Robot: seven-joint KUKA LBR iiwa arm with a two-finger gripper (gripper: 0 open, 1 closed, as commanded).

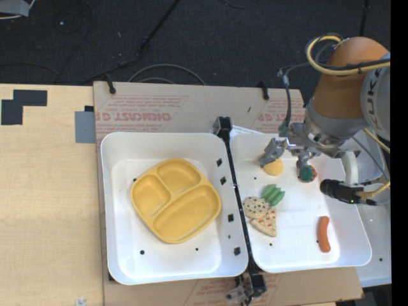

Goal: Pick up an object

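Hovering wide-spread, claw (290,159) above small round yellow piece (273,167) (bumpy top); green-red bit (307,173) beside right finger.

The light on my bench is even and fairly bright, falling from above, while the floor beyond the far edge sinks into near black. The white bins (127,266) glow almost to washing out on their floors, with only soft, short shadows under the yellow tray (175,199) and along the bin walls. My orange band (347,75) carries a gentle sheen (no hard glare). The picture is coarse and slightly soft throughout; small toys in the right bin (357,247) blur at their edges, and printed cardboard lettering reads fuzzily.
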